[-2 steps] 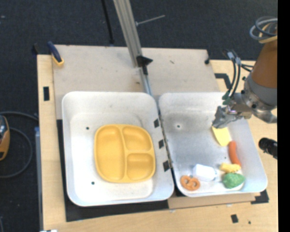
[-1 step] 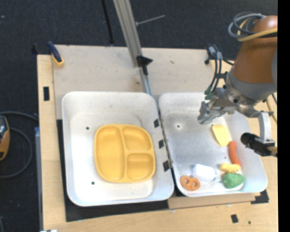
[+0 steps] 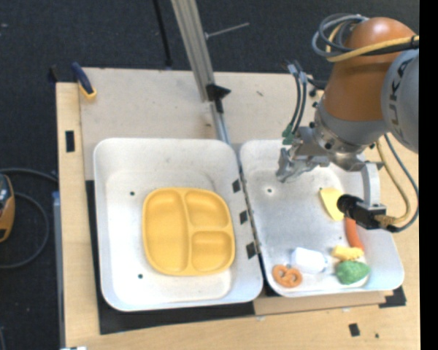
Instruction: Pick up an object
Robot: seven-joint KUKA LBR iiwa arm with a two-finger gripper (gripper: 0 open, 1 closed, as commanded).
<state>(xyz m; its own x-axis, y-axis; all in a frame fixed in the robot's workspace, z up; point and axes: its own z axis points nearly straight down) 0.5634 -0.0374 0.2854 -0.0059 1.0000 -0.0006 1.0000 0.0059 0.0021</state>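
Wooden bench (image 3: 131,108) with two white bins, left bin (image 3: 117,173) holding a yellow divided tray (image 3: 188,230), gripper (image 3: 292,168) low over the right bin (image 3: 277,217) far end — finger opening cannot be told, toy food — pretzel (image 3: 287,275), broccoli (image 3: 352,271), carrot (image 3: 352,232) — at near right corner.

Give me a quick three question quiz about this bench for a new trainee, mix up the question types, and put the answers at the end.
1. True or false: the yellow divided tray lies in the right bin.
2. Multiple choice: which item lies nearest the green object in that bin? A) the orange pretzel-shaped piece B) the small yellow piece C) the yellow wedge
3. Fill in: the gripper hangs over the ____ part of the right bin, away from the items.

Key: 1 false, the tray lies in the left bin. 2 B. 3 far, upper-left in the view.
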